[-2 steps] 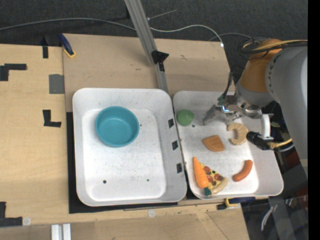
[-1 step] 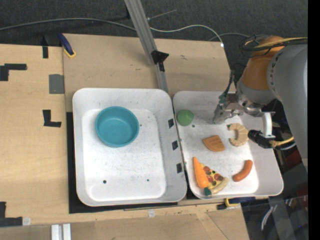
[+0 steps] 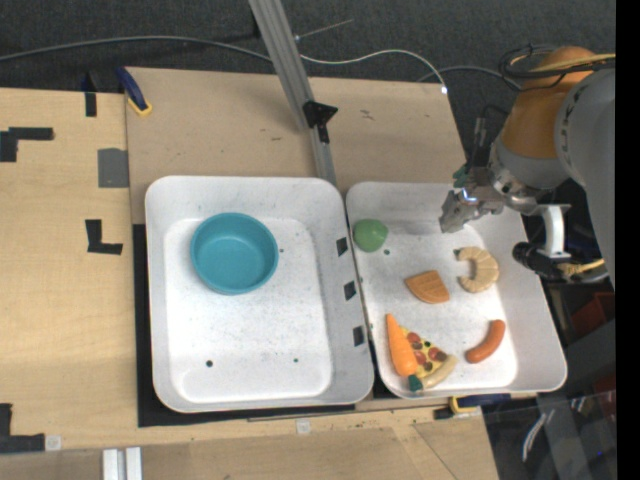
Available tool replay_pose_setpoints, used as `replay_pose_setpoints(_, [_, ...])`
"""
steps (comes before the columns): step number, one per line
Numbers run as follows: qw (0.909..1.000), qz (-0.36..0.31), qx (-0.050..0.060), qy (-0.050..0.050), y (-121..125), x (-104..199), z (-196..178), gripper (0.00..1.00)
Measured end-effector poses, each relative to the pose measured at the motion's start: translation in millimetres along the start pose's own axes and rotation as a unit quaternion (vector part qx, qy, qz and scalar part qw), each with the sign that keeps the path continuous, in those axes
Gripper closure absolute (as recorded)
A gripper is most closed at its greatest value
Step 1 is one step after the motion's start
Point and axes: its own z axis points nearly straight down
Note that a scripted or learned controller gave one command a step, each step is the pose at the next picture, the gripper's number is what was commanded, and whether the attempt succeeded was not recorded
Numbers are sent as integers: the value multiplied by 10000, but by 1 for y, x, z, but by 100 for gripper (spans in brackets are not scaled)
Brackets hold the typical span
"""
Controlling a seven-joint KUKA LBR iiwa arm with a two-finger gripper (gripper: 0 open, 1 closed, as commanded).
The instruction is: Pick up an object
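Note:
The right bin [image 3: 530, 368] holds several toy foods: a green ball [image 3: 370, 234] at its upper left, an orange bread wedge [image 3: 428, 287] in the middle, a tan croissant [image 3: 478, 268], a red sausage [image 3: 485, 342], an orange carrot [image 3: 401, 345] and a pizza slice [image 3: 432, 360] near the front. My gripper [image 3: 459, 211] hangs over the upper right part of that bin, just above the croissant and apart from it. Nothing shows between its fingers.
The left bin [image 3: 175, 363] holds a blue bowl [image 3: 234, 253] in its upper left part. A grey pole [image 3: 290, 63] slants down from the top to the gap between the bins. Cables run along the back of the bench.

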Motion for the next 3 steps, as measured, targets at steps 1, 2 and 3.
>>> replay_pose_setpoints(1, [10000,-4,-16,-5,-2,1,-64,100])
replay_pose_setpoints(2, [10000,-6,-14,-4,-3,4,-127,100])
replay_pose_setpoints(3, [10000,-19,30,9,-18,55,-109,100])
